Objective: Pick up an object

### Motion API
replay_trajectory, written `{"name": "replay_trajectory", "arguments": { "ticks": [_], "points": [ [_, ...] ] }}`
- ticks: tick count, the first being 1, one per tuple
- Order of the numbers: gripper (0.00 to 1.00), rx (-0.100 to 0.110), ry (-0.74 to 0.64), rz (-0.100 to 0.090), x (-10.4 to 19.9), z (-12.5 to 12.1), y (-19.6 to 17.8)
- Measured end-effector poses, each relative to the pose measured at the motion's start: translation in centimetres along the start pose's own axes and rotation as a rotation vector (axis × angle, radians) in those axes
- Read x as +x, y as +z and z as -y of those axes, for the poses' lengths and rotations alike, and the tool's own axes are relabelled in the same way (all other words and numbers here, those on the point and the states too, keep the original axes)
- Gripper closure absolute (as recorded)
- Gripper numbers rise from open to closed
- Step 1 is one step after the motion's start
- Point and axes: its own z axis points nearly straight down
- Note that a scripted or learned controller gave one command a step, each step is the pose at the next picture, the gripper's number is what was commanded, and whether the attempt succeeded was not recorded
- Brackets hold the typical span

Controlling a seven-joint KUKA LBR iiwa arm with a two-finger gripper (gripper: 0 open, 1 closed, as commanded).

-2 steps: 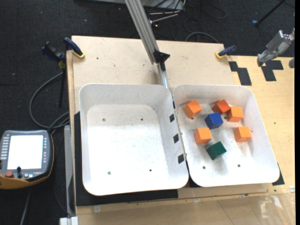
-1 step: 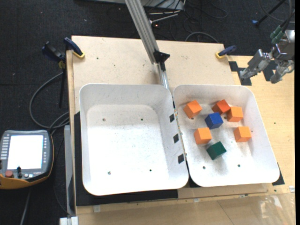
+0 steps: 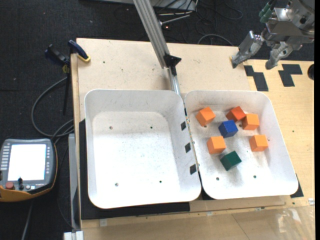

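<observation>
camera view: honestly nothing's been picked up yet as far as i can see. the tool [image 3: 256, 55] is up above the far rim of the right bin [image 3: 280, 181], hovering over the bare table [image 3: 130, 66], fingers spread apart with nothing between them. all the blocks sit inside that right bin: four orange blocks [image 3: 205, 116], a darker orange-red block [image 3: 236, 113], a blue block [image 3: 228, 128] about in the middle of the bunch, and a green block [image 3: 231, 160] nearest the bin's front rim. the left bin [image 3: 100, 184] sits right beside it. so basically the whole job is left: get over a block, come down, close on it and lift.
</observation>
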Motion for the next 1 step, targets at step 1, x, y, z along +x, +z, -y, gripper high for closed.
{"name": "replay_trajectory", "arguments": {
  "ticks": [1],
  "points": [
    [0.00, 0.009, 0.003, 0.000, 1.91, 3.31, 5.66]
  ]
}}
